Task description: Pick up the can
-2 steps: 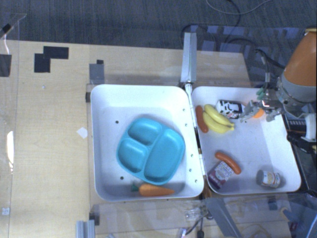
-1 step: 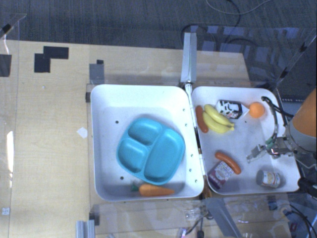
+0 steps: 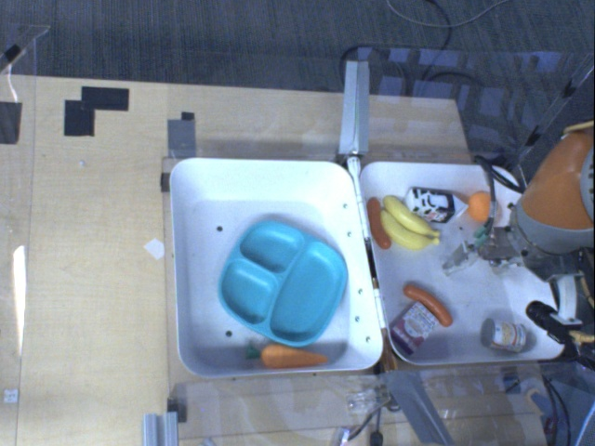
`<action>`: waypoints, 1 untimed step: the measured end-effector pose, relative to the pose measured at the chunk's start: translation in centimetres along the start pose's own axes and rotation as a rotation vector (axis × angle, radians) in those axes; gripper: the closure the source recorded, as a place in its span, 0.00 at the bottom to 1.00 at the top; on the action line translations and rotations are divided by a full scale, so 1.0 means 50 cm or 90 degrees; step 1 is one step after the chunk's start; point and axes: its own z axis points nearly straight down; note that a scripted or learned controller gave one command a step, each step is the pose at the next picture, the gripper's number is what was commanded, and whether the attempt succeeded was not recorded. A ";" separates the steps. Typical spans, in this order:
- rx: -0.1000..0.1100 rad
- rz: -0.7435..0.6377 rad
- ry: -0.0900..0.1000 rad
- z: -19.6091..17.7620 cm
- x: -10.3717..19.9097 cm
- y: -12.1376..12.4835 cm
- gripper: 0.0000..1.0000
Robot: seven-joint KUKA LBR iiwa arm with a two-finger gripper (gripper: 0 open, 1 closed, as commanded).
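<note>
Over the bin on the view's right, the arm's gripper hangs low above bare white floor, between an orange and a sausage, with nothing visibly in its grasp. Whether the claw is spread or pressed together cannot be made out at this angle.

The can, the object of the task, lies on its side near that bin's front right corner, apart from the gripper and nearer the camera. It rests on the bin floor with no sign of contact, so the pick looks not yet begun in earnest: the approach, the grasp and the lift all appear to be left to do.

Sharing the bin are a bunch of bananas, a second sausage along the dividing wall, a black-and-white carton and a dark purple packet at the front edge.

The neighbouring bin holds a blue sectioned plate and a carrot.

To reach the can, the gripper would likely need to travel toward the front right corner and descend, with the sausage and packet lying well to one side of that path.
</note>
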 end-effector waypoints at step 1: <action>-0.002 -0.001 0.000 -0.018 0.000 0.005 1.00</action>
